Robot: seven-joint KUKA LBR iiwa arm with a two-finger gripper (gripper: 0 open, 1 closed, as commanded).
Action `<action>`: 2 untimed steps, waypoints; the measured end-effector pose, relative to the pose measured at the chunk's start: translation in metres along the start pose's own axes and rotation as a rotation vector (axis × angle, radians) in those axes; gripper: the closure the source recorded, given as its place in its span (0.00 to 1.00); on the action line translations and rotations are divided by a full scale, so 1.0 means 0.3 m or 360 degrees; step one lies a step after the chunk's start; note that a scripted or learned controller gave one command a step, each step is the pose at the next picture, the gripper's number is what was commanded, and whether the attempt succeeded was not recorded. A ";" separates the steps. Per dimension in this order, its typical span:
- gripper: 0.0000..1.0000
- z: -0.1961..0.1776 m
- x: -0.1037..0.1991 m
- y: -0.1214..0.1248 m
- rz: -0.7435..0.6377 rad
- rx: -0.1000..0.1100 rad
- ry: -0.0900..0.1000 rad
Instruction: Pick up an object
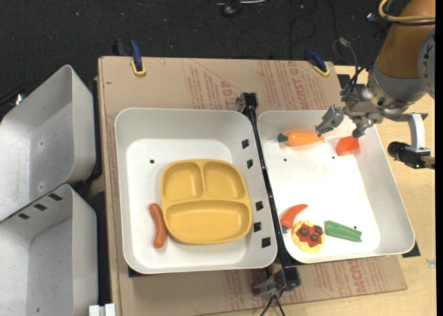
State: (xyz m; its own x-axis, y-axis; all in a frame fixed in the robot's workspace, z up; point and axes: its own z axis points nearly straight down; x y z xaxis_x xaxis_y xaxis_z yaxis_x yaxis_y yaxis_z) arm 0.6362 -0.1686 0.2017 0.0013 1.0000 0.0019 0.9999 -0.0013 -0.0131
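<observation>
Two white bins (131, 135): five toys right, plate and sausage left.

Both shallow white bins, the left one (131, 169) and the right one (387, 204), look like smooth plastic with a dull sheen. The yellow compartment tray (205, 200) is smooth, slightly glossy plastic. The toy foods (an orange carrot (304, 139), a brown sausage (158, 225), a green pod (343, 231)) look like smooth moulded plastic. The tan surface (208, 79) under the bins looks like matt printed cardboard. The arm's grey and orange shell (405, 45) is glossy; its tool (346, 122) looks like grey metal.
</observation>
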 end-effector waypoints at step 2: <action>0.00 0.150 -0.013 0.041 -0.0005 -0.0015 -0.0003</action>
State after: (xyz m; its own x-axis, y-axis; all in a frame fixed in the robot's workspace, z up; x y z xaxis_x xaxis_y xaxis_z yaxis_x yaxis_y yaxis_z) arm 0.6479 -0.1724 0.1566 -0.0017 1.0000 0.0001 1.0000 0.0017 -0.0039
